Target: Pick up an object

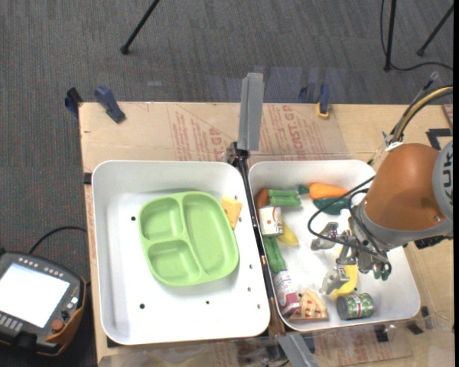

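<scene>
My gripper (349,268) hangs low over the right bin (390,281), in its front right part, below the orange wrist band (404,189). Directly beneath it lies a yellow toy piece (344,281), partly covered by the gripper. I cannot make out whether the gripper touches it. A green can (356,306) lies just in front of the gripper, and a pizza slice (313,305) sits to its left.
The right bin also holds a carrot (327,190), a green vegetable (284,198), a small labelled jar (271,220), a cucumber (274,254) and a bottle (285,290). The left bin (115,281) holds a green divided plate (190,238) and a cheese wedge (232,209).
</scene>
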Controlling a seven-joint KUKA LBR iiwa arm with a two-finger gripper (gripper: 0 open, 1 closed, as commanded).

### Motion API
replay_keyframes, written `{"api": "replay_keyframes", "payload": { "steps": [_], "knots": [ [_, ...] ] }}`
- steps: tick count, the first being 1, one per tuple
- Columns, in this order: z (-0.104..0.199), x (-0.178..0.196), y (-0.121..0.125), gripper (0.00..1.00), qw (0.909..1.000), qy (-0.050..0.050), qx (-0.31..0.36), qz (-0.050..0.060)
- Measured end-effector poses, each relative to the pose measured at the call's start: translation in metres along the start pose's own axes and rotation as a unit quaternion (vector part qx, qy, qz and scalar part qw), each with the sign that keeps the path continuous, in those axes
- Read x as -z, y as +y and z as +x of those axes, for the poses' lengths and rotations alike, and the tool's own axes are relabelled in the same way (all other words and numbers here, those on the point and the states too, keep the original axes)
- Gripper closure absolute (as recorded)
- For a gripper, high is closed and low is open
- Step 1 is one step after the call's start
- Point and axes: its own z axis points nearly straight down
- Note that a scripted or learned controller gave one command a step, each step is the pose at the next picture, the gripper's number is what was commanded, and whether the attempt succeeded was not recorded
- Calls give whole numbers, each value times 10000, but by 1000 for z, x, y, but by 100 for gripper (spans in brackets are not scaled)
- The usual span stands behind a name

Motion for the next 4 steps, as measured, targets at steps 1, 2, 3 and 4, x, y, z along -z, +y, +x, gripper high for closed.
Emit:
{"api": "replay_keyframes", "payload": {
  "steps": [1, 2, 3, 4],
  "knots": [
    [45, 0, -13, 0, 9996, -5, -268, -4],
    [3, 1, -39, 0, 9995, -19, 327, -2],
    [2, 10, -37, 100, 9994, -21, 347, -9],
    [2, 10, -37, 0, 9994, -18, 350, -9]
  ]
}}
